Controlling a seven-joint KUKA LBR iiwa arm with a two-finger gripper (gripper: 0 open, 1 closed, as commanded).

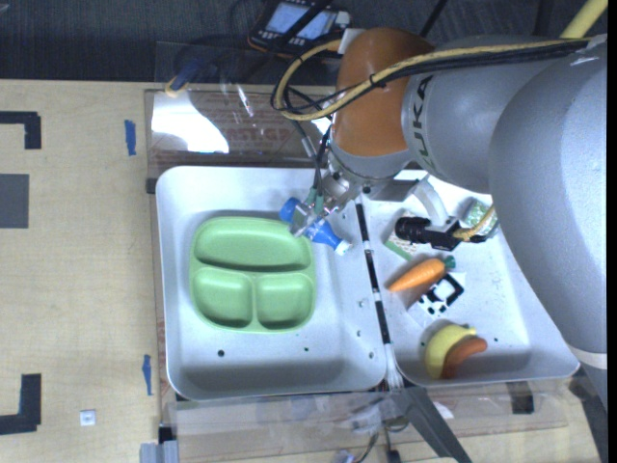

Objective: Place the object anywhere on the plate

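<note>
- Where the right bin (511, 326) comes closest to the camera, a yellow and red fruit (451, 350) sits in the near corner.
- Just behind it, a small black-and-white tag (440, 295) lies on the bin floor, with a carrot (416, 276) touching its far edge, the tip pointing left.
- Over in the left bin (270, 355), the green plate (253, 270) lies flat, with two small compartments on the near side and one long one behind.
- At the plate's far right corner, the gripper (313, 215) is down low, right at the rim.
- A blue thing (331, 237) pokes out on both sides of the gripper, at the plate's rim and not on the plate itself.
- I cannot tell whether the gripper is open, closed or clasping that blue thing.
- Above it, the grey arm (482, 104) with its orange band sweeps in from the right.
- Farthest back, beyond the bins, a small device with a lit screen (294, 22) sits.
</note>
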